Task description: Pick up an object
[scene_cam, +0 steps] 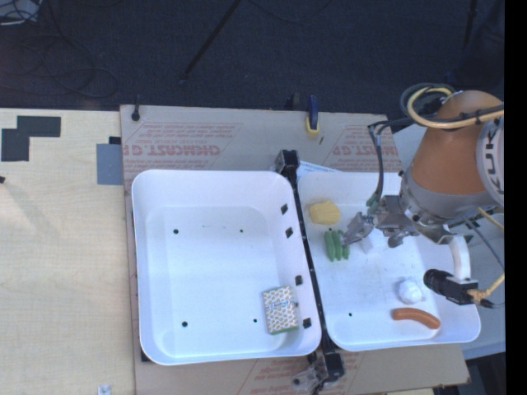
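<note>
Robotics lab test cell. A KUKA arm (451, 159) with exposed hoses stands at a plywood bench (58, 245) under a fixed overhead camera. Two white bins (148, 262) sit on a printed cardboard sheet (206, 142) held by a blue clamp (313, 113). Loose cables (49, 6) lie on the dark carpeted floor (288, 48); black tape patches (29, 134) mark the bench.

left bin (156, 253) floor open, sponge (281, 309) cornered

fingers (360, 229) beside green object (335, 244), right bin (362, 340)
</note>
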You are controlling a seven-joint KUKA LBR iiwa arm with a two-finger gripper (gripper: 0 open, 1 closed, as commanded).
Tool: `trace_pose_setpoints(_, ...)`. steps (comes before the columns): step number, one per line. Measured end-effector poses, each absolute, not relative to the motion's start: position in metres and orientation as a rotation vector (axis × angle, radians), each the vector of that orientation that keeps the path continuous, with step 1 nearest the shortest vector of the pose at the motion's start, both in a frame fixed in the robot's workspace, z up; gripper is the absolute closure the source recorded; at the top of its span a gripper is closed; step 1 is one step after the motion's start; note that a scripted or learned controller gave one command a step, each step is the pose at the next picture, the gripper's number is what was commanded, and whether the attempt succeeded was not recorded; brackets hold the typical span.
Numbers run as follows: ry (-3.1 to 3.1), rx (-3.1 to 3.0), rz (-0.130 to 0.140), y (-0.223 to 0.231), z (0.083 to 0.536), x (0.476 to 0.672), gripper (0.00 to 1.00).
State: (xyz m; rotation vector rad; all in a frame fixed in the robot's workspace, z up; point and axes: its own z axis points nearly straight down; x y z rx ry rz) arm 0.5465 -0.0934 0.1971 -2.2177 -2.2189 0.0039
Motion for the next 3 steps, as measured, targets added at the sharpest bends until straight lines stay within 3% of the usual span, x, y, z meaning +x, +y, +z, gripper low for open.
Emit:
trace_pose_setpoints(1,-2.223,-2.225,0.0,-0.083,0.085,0.6,0.0)
trace_pose_setpoints(2,-2.222,-2.223,0.001,-0.137,0.088,0.638,0.0)
trace_pose_setpoints(3,-2.223,-2.213,0.003,-0.079,0.087,0.64,0.0)
